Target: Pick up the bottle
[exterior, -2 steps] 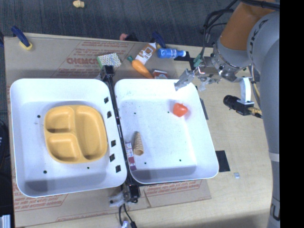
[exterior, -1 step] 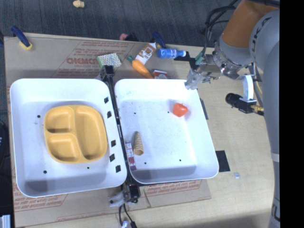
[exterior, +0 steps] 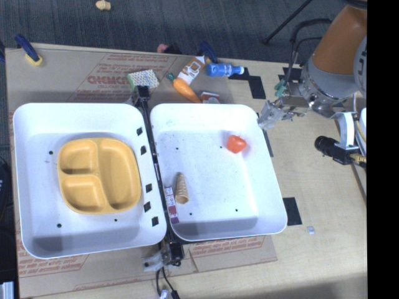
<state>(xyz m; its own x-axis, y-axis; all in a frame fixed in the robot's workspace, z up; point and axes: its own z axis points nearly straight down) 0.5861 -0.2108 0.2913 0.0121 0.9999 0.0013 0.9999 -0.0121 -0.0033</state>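
The gripper (exterior: 272, 114) hangs just off the right bin's (exterior: 265, 185) top right corner, over the bench; whether it is open or closed I cannot tell, and I see nothing in it. The bottle (exterior: 222, 70), blue, lies on its side on the cardboard behind that bin, well apart from the gripper. Just left of it sit an orange carrot (exterior: 185, 90), a small white and orange carton (exterior: 191, 70) and a patterned packet (exterior: 143, 78). Inside the right bin are two things: a red tomato (exterior: 235, 144) near the gripper's corner and an ice cream cone (exterior: 180, 188) by the left wall. The left bin (exterior: 25, 167) holds one yellow divided plate (exterior: 98, 174). Nothing lies over the bottle
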